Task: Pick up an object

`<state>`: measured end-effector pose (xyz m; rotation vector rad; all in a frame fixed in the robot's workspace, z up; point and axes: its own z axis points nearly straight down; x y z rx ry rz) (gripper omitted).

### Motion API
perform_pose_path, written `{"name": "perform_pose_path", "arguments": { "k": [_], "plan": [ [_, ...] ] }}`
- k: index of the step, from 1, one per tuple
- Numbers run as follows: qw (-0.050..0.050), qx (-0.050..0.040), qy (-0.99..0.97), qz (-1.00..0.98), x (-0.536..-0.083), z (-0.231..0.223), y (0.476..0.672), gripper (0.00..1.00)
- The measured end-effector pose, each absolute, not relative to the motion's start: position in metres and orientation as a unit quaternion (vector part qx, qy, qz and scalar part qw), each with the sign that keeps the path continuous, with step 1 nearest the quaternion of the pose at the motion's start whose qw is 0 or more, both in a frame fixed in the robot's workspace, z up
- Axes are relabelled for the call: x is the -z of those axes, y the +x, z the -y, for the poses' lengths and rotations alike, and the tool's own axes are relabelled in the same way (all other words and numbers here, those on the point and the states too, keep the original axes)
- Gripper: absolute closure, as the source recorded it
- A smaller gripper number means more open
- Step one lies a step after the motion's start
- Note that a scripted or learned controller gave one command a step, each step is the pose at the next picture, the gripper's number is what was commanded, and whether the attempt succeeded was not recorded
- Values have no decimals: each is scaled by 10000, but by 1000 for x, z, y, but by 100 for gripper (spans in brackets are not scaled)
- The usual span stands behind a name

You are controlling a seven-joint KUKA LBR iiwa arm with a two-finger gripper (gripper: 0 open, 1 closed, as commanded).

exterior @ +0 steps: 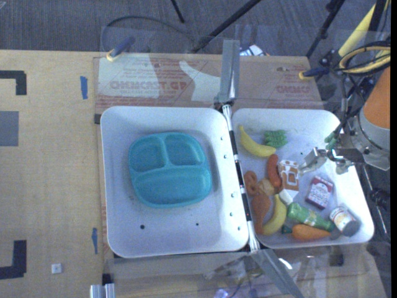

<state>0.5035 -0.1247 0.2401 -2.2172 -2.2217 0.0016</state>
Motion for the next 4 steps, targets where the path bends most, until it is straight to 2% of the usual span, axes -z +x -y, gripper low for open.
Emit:
{"name": "perform_pose_path", "arguments": {
  "k": [1, 2, 3, 4],
  "plan": [
    [8, -3, -7491, 6625, -109, 119, 529, 0],
    [3, 1, -7507, 6606, -118, 120, 530, 100],
    [2, -3, -7594, 6506, -246, 60, 523, 100],
    [-2, -2, -7521, 6591, -230, 15, 569, 100]
  ]
}}
